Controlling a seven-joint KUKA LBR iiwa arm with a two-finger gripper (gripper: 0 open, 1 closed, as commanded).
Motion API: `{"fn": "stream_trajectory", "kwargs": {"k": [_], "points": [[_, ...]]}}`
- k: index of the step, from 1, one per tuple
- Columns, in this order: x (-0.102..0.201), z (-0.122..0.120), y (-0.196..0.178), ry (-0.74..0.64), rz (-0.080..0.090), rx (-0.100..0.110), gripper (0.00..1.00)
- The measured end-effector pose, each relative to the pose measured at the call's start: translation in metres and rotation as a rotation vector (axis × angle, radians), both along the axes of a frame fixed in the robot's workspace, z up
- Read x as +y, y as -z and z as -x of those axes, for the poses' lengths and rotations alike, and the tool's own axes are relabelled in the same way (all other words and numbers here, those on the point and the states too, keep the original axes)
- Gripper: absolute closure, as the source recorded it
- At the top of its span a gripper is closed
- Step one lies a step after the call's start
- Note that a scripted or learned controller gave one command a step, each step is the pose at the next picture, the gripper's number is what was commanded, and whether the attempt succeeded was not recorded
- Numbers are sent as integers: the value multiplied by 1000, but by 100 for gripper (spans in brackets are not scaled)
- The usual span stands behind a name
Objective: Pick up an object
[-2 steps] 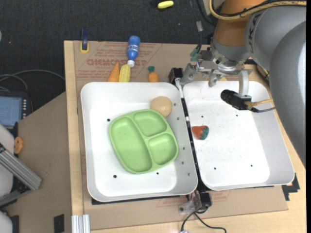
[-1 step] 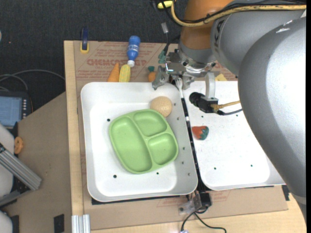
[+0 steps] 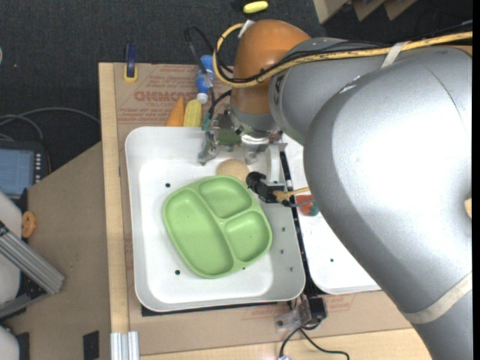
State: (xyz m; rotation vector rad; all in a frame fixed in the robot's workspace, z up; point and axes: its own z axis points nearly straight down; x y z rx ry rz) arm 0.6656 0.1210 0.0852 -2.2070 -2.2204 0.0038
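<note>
Hovering at left bin's [image 3: 142,201] far end, gripper [image 3: 225,145] grip unclear, green divided plate [image 3: 217,227] lying just nearer camera.

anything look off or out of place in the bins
The green divided plate lies askew, turned at an angle to the left bin walls. Outside the bin, beyond its far edge, yellow and orange items sit on the cardboard. Nothing looks spilled or broken.

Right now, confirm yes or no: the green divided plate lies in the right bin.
No. The green divided plate lies flat in the left bin, while the right bin sits largely under the arm.
</note>
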Motion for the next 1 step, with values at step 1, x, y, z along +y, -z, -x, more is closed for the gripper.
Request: {"fn": "stream_trajectory", "kwargs": {"k": [1], "points": [[62,66,-106,-1,2,-11,0]]}}
